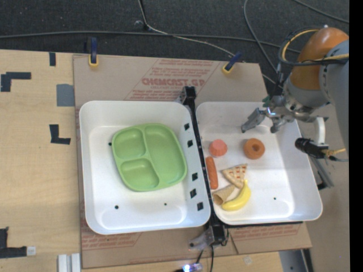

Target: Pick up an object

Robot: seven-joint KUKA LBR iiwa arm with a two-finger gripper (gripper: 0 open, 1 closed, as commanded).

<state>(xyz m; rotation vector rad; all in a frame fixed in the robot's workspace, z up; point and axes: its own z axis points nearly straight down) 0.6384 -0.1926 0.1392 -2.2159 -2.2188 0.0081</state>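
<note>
The right bin's (295, 200) far-left floor and near-right corner lie open. Doughnut (254, 148), pink round piece (219, 148), carrot (211, 172), pizza slice (236, 174) and banana (238, 199) crowd its middle and near-left; the green divided plate (149, 156) covers the left bin's (93, 208) centre.

The wooden bench (34, 169) carries a printed cardboard sheet (170, 78), held at its far edge by two clamps (92, 58), and on that sheet sit the left white bin (93, 208) and the right white bin (300, 203), touching side by side.
</note>
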